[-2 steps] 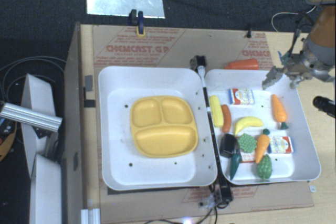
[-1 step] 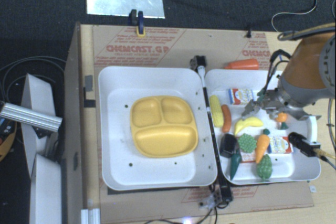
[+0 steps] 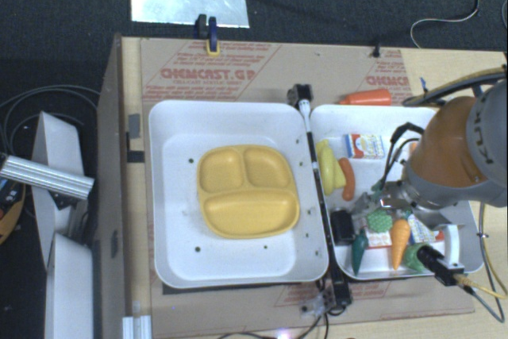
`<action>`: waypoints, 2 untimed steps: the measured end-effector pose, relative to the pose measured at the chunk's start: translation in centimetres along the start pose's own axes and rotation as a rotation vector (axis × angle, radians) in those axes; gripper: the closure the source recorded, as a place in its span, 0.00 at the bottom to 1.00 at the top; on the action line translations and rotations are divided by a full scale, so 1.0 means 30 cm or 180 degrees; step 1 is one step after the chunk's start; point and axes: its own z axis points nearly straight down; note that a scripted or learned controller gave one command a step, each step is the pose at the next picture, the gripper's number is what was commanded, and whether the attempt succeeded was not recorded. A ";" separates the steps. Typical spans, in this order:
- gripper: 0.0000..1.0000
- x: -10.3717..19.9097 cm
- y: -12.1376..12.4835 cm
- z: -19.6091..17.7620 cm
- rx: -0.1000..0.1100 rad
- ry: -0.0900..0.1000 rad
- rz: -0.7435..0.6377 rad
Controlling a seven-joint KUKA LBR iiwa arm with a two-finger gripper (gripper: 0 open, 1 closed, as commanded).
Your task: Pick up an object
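overhead slanted view of the bench. the arm (image 3: 456,151) enters from the right edge, its grey body and orange band bent down over the right bin (image 3: 373,119), with the wrist pointing toward that bin's lower middle. the gripper (image 3: 379,204) sits low among the toys, just above a green round piece (image 3: 379,220) and beside a toy carrot (image 3: 400,240); whether its jaws are apart or together cannot be told, as the metal parts blur into the clutter, and no object is seen held. other items in the right bin: a yellow banana (image 3: 326,163) and a small orange sausage (image 3: 347,175) along the left wall, a red and white carton (image 3: 363,144) near the top, a dark green piece (image 3: 359,252) at the lower left. a second orange carrot (image 3: 365,98) lies outside, just above the bin's rim. the left bin (image 3: 171,171) holds a yellow divided plate (image 3: 247,190), lying flat at its centre, well apart from the gripper
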 end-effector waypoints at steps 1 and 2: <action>0.00 0.042 0.235 -0.001 -0.0007 -0.0001 -0.0006; 0.00 0.073 0.465 0.007 0.0164 -0.0001 0.0046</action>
